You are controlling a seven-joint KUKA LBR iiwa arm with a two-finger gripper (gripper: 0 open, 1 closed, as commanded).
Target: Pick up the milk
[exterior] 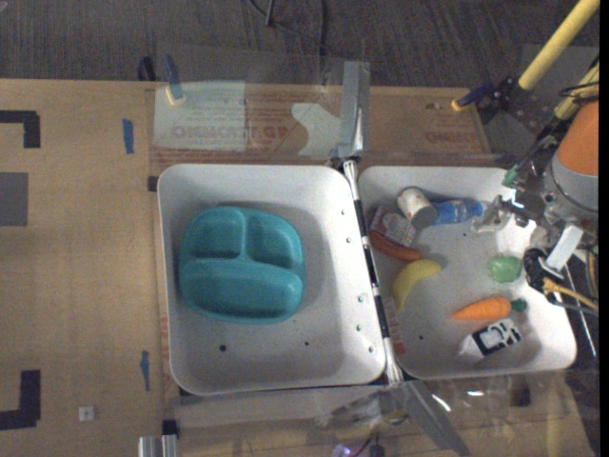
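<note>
Gripper (502,213) is hanging over the right bin (447,367), well above the carrot (485,307) in the camera view and slightly toward the view's right. Whether the tool is standing apart or together cannot be told from this angle, and nothing is showing clamped in it. A small green item (505,268) is lying between the gripper and the carrot, near the carrot's leafy end. A blue bottle (460,209) and a pale cup (415,203) are lying further up the view from the carrot and toward its left. A banana (415,279) is resting to the carrot's left, near it but apart. The milk (496,337), a small white carton with a dark label, is lying just below the carrot in the view, between the carrot and the bin's lower wall; whether the two are touching cannot be told. Judging by its looks, the carton is going to handle as a light, fairly stiff box with smooth, somewhat slippery faces that may be giving a little under pressure. The operator should be planning a hold across the two flat sides at mid-body, approaching from the side away from the carrot so that the carrot is not being nudged. A teal tray (243,263) is sitting well to the carrot's left, in the other bin (276,374).
</note>
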